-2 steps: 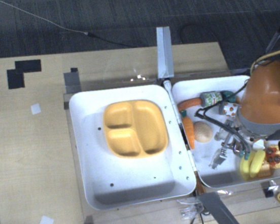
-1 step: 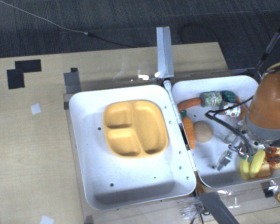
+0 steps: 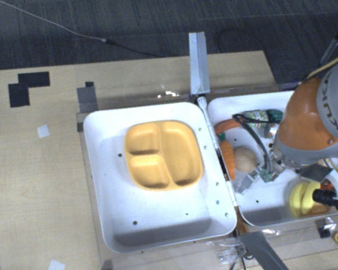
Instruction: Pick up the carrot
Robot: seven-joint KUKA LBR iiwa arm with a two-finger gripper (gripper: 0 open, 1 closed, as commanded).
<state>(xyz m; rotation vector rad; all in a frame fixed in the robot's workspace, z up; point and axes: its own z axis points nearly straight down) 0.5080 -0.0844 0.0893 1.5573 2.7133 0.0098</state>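
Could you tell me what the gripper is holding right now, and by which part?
It cannot be told: the gripper sits low by the carrot, its tip unclear.

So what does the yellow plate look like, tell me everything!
The yellow plate looks like smooth plastic, squarish with rounded corners. Raised ridges split it into three compartments: two smaller ones on the view's left side, one above the other, and one long one on the right. Nothing can be seen lying in them. It lies flat, right side up, near the middle of the left white bin, resting on the bin's floor, apart from the bin's walls.
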